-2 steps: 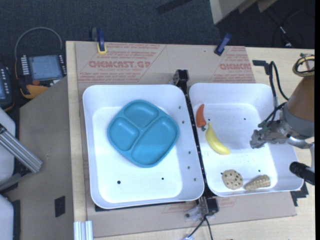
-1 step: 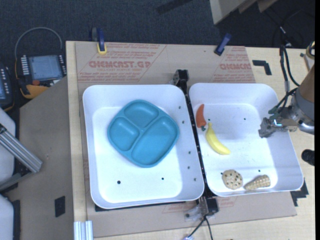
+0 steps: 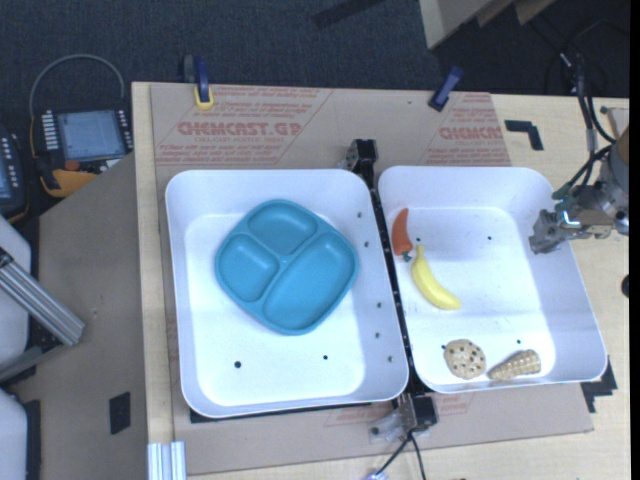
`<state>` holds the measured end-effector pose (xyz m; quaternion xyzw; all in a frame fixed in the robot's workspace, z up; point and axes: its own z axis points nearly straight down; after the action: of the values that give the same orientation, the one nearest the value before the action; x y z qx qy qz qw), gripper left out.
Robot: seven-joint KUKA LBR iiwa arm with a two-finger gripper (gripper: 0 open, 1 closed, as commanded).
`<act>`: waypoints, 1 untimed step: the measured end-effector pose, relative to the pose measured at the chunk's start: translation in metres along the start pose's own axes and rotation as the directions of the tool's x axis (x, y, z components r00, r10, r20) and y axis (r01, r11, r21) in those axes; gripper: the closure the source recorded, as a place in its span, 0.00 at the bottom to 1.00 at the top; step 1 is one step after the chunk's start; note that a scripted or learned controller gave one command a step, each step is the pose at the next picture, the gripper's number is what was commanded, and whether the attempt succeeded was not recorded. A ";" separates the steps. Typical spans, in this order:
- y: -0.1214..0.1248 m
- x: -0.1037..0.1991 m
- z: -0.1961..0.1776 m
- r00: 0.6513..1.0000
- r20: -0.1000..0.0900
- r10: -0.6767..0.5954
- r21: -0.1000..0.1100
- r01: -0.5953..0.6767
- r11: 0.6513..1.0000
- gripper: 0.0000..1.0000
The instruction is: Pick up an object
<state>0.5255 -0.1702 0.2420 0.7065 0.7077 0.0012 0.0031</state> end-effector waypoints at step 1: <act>0.015 0.053 -0.006 1.000 -0.002 -0.003 0.003 0.003 1.000 1.00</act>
<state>0.5401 -0.1174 0.2478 0.7054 0.7088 0.0009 0.0012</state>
